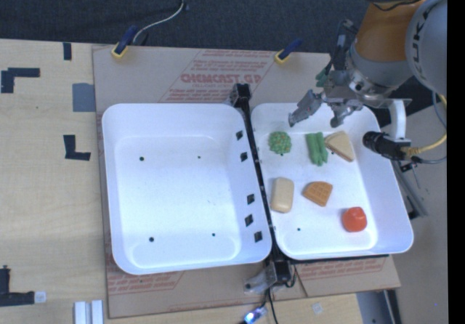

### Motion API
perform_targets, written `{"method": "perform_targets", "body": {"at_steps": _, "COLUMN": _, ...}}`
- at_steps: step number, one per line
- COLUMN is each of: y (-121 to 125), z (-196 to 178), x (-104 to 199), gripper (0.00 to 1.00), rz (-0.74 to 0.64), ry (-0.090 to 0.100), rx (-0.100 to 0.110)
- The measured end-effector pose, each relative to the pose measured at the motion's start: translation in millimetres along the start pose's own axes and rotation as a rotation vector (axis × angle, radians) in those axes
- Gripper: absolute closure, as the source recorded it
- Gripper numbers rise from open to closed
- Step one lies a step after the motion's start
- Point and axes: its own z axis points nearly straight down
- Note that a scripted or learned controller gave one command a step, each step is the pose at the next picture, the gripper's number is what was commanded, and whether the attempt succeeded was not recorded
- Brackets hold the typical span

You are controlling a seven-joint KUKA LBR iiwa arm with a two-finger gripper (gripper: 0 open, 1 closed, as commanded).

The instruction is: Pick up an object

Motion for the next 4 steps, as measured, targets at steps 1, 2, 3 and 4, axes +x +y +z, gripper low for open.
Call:
{"method": "perform_targets", "body": {"at_steps": 1, "y": -37.1, "z": -47.5, "x": -73.6, "gripper": 0.00, "rz": 0.008, "ry": -0.004, "rx": -0.004}}
{"method": "perform_targets", "body": {"at_steps": 2, "y": -81.0, "z": -142.7, "x": -62.6, "gripper": 0.00, "rz": 0.001, "ry": -0.003, "rx": -0.012}}
{"method": "perform_targets", "body": {"at_steps": 3, "y": -137.7, "z": -249.9, "x": -85.5, "gripper": 0.00, "rz": 0.004, "ry": -0.006, "rx": -0.015}}
{"method": "perform_targets", "body": {"at_steps": 4, "y": -135.7, "z": -285.5, "x": -83.4, "gripper": 0.00, "rz": 0.000, "ry": -0.002, "rx": -0.006}}
